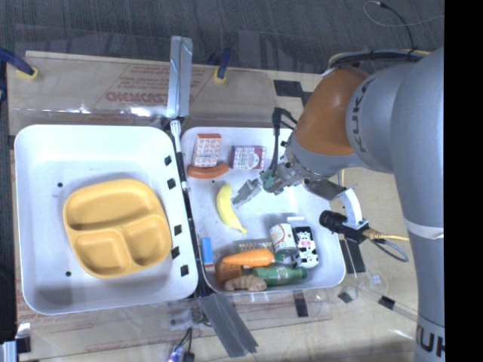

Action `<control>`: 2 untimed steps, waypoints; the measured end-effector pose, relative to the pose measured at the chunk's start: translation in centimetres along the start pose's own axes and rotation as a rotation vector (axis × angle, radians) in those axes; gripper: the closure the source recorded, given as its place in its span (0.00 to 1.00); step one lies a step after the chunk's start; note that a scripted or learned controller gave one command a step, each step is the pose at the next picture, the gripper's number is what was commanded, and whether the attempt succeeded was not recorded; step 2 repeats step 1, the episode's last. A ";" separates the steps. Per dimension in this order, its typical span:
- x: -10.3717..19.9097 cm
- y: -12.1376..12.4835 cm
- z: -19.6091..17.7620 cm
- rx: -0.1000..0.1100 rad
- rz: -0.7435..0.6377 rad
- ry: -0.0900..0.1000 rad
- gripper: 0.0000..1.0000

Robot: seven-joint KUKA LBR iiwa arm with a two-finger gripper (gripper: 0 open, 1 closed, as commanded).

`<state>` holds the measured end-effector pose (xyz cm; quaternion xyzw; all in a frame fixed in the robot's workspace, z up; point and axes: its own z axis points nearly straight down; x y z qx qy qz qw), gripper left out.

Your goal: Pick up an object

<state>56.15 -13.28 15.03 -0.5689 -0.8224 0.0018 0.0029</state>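
While the arm [392, 119] is reached in from the right over the right bin [326, 202], the gripper [255, 188] is seen low above the bin's middle, just right of the banana [226, 207]. Whether anything is held, or how the gripper is set, cannot be told: the tip is small and blurred. The banana is seen lying on the bin floor, apart from the gripper. Two small printed packets [207, 150] [247, 157] are placed along the far wall, with a sausage [207, 172] just below the left one. A carrot [245, 259], a green bottle [281, 275], a can [282, 237] and a cow-print carton [305, 248] are crowded at the near wall. A yellow compartment tray [115, 225] is seated in the left bin [45, 149].
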 end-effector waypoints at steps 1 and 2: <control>8.0 0.3 -7.1 -0.001 0.254 -0.001 0.00; 8.0 0.3 -7.1 -0.001 0.254 -0.001 0.00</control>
